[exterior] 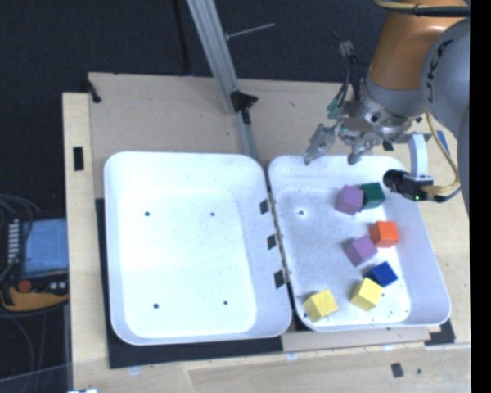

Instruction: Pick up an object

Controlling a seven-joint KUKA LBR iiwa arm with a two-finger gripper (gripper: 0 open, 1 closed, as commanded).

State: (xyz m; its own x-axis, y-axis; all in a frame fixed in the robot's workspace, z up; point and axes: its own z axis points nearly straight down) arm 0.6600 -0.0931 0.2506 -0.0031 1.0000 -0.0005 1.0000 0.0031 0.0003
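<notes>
My gripper [335, 151] hangs over the far edge of the right bin [311, 244], its two fingers spread apart and nothing between them. Several small blocks lie in that bin: a purple block [349, 199] beside a green block [372, 193], an orange block [384, 233], a second purple block [361, 250], a blue block [383, 273] and two yellow blocks [366, 293] [320, 304]. The nearest blocks, purple and green, lie in front of the gripper and to its right, apart from it.
The left bin [184, 244] sits beside the right one. A slanted metal pole [217, 51] rises behind the bins. Cables and a blue box [45, 248] lie off the bench at the left.
</notes>
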